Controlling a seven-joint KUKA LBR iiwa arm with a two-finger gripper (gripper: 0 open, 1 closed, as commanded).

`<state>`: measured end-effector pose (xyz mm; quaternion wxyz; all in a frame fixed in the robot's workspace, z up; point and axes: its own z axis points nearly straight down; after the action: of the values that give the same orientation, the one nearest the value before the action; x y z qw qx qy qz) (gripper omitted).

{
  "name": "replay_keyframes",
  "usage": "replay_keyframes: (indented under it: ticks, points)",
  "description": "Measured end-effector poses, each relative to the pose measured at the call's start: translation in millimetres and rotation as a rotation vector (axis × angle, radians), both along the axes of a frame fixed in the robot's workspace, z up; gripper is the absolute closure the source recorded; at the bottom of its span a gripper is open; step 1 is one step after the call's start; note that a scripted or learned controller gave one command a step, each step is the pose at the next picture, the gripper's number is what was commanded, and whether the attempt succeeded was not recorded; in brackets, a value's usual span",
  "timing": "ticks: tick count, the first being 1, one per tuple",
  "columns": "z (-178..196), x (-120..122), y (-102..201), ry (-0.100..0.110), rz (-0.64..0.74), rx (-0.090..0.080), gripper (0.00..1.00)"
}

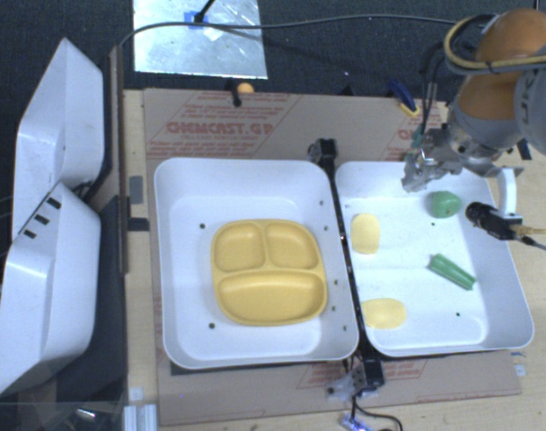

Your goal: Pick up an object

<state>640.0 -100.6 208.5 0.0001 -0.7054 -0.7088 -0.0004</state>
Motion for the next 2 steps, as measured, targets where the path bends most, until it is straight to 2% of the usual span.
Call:
replay_keyframes:
  ticks: [1, 2]
  points:
    - [8.4, -9.3, 61.5, -0.001, 0.001, 0.001, 1.00]
    - [10.2, -27.4, 108.8, 0.000, 0.000, 0.000, 1.00]
